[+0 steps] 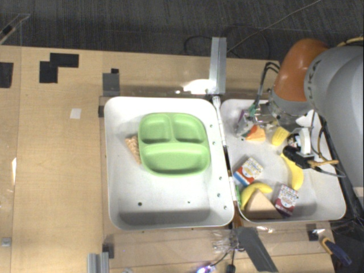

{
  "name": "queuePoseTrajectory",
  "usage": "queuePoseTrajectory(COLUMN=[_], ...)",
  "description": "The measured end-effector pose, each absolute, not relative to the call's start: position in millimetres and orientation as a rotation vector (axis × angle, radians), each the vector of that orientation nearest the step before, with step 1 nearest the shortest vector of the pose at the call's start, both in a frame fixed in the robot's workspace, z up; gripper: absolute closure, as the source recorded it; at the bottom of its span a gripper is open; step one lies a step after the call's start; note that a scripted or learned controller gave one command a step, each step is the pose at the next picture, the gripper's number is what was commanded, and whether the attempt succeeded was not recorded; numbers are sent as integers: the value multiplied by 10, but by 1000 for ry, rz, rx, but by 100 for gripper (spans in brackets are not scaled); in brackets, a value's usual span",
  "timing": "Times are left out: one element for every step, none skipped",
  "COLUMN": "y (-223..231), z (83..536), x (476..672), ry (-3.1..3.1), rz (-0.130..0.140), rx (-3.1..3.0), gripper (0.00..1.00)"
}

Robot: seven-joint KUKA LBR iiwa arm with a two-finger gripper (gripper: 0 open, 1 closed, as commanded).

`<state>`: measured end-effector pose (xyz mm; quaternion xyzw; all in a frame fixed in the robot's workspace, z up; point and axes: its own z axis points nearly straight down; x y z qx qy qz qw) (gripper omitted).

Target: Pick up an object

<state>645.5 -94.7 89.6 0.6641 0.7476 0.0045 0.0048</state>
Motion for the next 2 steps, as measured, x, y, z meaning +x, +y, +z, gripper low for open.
queuePoseTrajectory(y=[-974, -528], z=[1069, 1867], x=[6482, 6283], ry=[2335, 2277], rz=[18, 8], rx=[2075, 2158], gripper=[100, 100])
